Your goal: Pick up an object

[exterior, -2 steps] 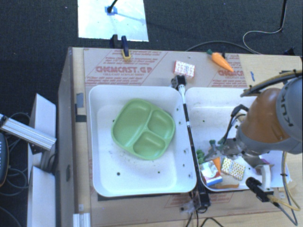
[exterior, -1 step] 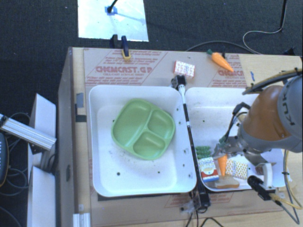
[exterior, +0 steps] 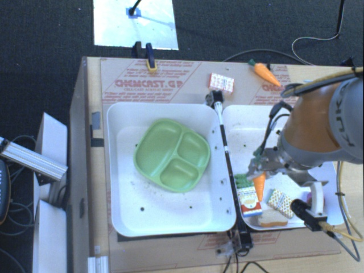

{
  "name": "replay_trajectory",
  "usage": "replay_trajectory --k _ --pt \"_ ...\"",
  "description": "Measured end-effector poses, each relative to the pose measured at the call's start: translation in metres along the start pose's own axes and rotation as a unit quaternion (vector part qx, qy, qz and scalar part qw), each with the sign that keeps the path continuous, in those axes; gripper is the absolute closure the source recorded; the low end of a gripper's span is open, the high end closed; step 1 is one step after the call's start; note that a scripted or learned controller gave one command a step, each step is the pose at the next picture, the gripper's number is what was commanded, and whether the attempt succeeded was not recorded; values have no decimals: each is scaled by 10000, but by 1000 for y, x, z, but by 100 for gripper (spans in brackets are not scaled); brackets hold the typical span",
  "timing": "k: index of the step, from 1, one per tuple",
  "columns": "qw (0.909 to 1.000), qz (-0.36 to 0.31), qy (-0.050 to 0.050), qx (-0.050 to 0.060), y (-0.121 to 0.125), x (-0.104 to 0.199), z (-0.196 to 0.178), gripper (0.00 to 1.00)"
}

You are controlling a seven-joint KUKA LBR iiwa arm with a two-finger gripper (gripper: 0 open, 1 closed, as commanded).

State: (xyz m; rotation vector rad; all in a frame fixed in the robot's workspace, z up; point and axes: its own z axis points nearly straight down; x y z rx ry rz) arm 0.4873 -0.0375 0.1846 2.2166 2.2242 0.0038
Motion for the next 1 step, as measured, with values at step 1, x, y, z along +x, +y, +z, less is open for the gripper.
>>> replay_trajectory --k 1 --pt "10000 -2 1 -4 1 50 -73 100"
